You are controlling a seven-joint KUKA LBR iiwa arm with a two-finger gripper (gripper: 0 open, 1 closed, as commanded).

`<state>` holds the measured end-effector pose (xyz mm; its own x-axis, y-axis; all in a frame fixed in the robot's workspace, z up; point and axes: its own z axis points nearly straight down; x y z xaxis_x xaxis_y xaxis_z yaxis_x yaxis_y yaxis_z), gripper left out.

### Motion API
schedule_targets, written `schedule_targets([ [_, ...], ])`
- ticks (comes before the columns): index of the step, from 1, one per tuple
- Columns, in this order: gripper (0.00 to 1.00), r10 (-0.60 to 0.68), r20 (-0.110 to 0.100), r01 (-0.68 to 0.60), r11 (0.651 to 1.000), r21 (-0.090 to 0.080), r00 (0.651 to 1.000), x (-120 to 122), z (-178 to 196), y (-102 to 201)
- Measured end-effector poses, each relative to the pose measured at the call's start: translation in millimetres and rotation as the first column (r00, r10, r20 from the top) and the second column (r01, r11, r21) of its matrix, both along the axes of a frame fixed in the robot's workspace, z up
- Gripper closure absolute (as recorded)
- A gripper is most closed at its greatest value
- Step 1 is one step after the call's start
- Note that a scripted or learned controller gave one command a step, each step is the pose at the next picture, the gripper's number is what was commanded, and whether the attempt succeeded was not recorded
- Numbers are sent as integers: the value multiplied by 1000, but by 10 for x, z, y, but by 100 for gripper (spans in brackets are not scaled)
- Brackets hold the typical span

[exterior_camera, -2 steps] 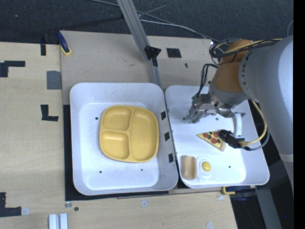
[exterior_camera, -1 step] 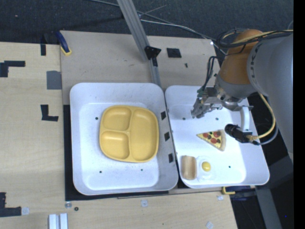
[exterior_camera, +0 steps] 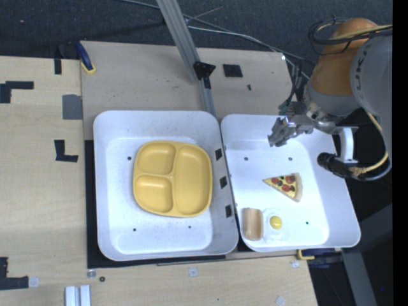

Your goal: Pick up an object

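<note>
A toy pizza slice (exterior_camera: 285,185) lies in the middle of the right bin (exterior_camera: 319,234). Near that bin's front edge sit a toy fried egg (exterior_camera: 275,223) and a brown bread-like piece (exterior_camera: 252,222) side by side. My gripper (exterior_camera: 278,135) hangs over the back part of the right bin, above and behind the pizza slice, with nothing seen between its fingers. Its fingertips look close together.
A yellow divided plate (exterior_camera: 173,178) lies in the left bin (exterior_camera: 111,190). A grey pole (exterior_camera: 182,30) slants up from the bench behind the bins. The arm's orange band (exterior_camera: 341,53) and cables are at the right, beside the right bin.
</note>
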<state>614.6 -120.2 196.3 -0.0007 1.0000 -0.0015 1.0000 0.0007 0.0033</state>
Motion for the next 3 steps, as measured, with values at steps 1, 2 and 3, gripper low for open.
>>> schedule_targets([
  [1,100,1,-3,-1,1000,1,1000,3,122,5],
  [2,100,5,-5,-5,1000,3,1000,-192,186,561],
  [3,100,7,-6,-7,1000,4,1000,-321,275,1160],
])
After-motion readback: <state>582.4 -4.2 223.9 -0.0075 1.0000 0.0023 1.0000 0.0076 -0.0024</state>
